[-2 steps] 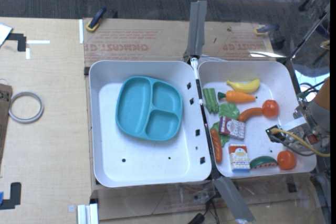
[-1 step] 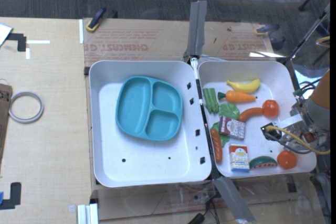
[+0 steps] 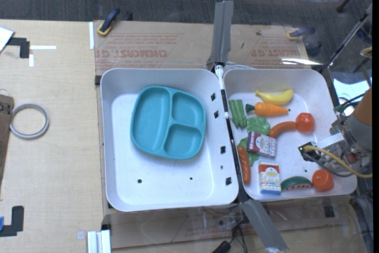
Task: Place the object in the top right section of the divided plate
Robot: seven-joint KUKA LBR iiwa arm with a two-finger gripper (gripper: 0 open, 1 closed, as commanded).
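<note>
The teal divided plate (image 3: 168,122) lies in the left white bin (image 3: 118,175), with one long section on its left and two smaller ones on its right. My gripper (image 3: 342,148) hangs low over the right edge of the right bin (image 3: 320,83), between a red tomato (image 3: 305,122) and an orange-red ball (image 3: 323,179). Nothing shows held in it. Toy foods fill the right bin: a yellow banana (image 3: 274,96), a carrot (image 3: 269,109), a sausage (image 3: 281,128) and a red box (image 3: 262,144).
Also in the right bin are a green pepper (image 3: 237,112), a green leaf (image 3: 257,125), a red chili (image 3: 244,164), a juice carton (image 3: 269,178) and a watermelon slice (image 3: 296,183). A tape roll (image 3: 28,120) lies on the bench at far left.
</note>
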